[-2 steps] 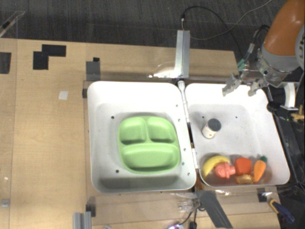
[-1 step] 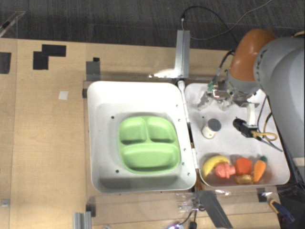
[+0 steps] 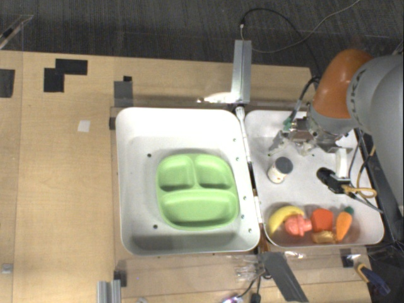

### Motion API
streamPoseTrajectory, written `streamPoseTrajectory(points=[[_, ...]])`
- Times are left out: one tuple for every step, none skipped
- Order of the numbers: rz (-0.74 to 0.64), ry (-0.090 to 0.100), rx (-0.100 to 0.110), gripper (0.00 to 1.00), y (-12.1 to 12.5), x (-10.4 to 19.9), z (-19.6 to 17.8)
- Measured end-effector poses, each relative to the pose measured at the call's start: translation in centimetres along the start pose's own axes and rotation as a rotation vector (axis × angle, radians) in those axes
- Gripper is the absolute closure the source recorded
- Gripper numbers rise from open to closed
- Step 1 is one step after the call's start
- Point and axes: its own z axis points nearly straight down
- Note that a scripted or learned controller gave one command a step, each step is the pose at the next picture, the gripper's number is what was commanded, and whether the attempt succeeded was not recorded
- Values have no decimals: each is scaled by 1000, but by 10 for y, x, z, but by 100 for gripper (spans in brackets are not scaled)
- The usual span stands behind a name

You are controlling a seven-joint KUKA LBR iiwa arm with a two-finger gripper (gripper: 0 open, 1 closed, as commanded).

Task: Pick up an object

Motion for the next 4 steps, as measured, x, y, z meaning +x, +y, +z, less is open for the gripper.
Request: streamPoseTrajectory(points=[[-57,1,-2,0,-54,11,-2],[-57,4,-11,100,-51,14,-14],[-58,4,-11,0,-51,14,-14],[178,1,-9,0,-120,20,-3]])
